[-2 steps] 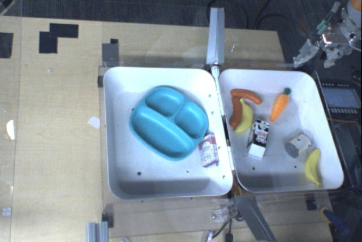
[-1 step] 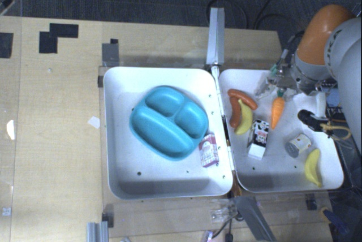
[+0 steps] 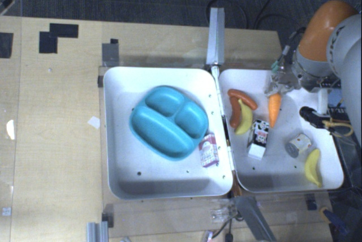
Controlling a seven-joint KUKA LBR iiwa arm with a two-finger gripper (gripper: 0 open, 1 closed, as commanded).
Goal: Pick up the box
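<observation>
Right bin, near to far: a small box, black-and-white printed, lies near the bin's left wall just beside a banana; likely light, stiff cardboard, best pinched across its narrow sides. Farther back, the gripper hovers at a carrot's top; its state cannot be told.

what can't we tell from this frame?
- Gripper, camera view: too small and blurred to tell whether it touches the orange carrot.
- Small black-and-white box: print too small to read.
- Grey lump by the yellow banana: too blurred to identify.
</observation>
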